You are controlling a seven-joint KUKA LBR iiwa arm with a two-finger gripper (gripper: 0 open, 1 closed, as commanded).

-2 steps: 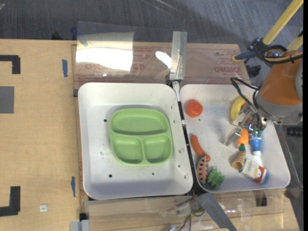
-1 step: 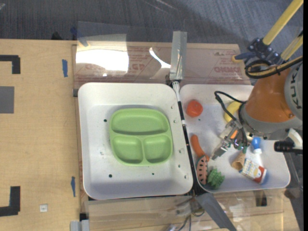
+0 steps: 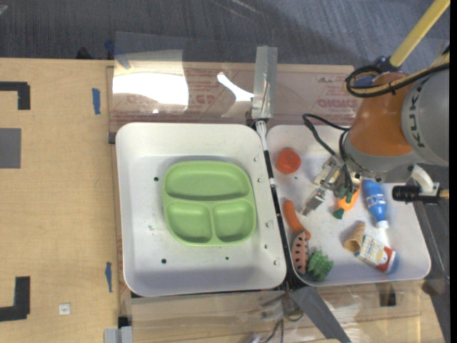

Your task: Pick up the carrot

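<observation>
Nearest in the right bin [image 3: 418, 259] lie a green broccoli piece [image 3: 320, 264] and a watermelon slice [image 3: 300, 250]. Right of them rests a bottle [image 3: 375, 227] beside a small cone [image 3: 353, 237]. The carrot [image 3: 292, 216] lies along the bin's left wall. Farther right, the gripper [image 3: 320, 191] hangs above the floor, fingers slightly parted, holding nothing. A green divided plate [image 3: 208, 201] sits in the left bin [image 3: 143, 249].

Orange carrot [image 3: 346, 202] with green top, lime-green divided plate [image 3: 209, 202], white bins [image 3: 136, 191], blue-capped bottle [image 3: 373, 196].
</observation>
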